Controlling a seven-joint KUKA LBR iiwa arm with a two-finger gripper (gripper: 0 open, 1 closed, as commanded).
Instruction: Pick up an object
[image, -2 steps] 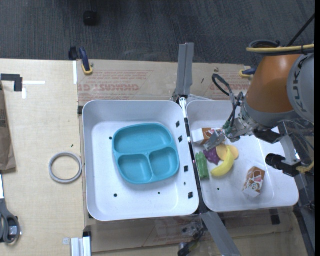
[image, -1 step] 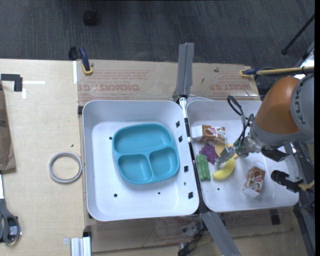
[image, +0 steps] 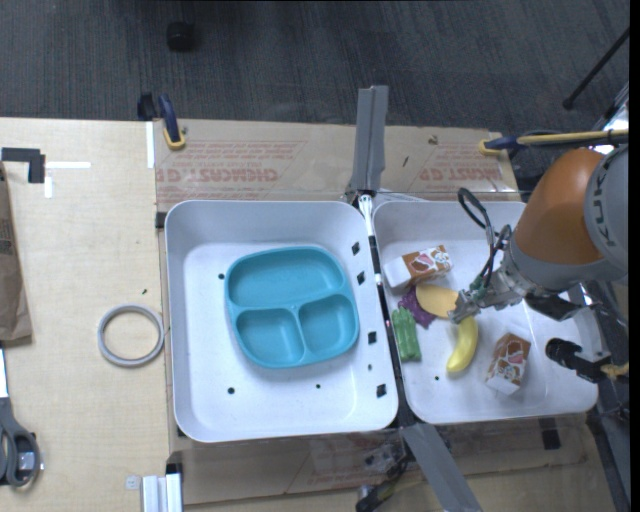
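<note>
Claw (image: 468, 306) low in the right bin (image: 560, 405), reaching in from the right under the grey arm with the orange band (image: 565, 205); whether open or closed, impossible to tell from this slant. Tip right at the near end of the yellow banana (image: 462, 345) and touching or nearly touching the rounded yellow piece (image: 436, 299) just to its left. No item visibly between the tips.

Beyond that yellow piece, a purple scrap (image: 415, 308), and farther left a green bar (image: 405, 335) along the bin wall. Up and left of the claw, a small white carton with a red picture (image: 427, 263). Down and right of the claw, a second such carton (image: 508, 362), tilted, apart from the banana.

Well to the left, the left bin (image: 200, 400) with a blue divided tray (image: 292, 306). Farther left on the table (image: 75, 270), a grey ring (image: 131, 334).
</note>
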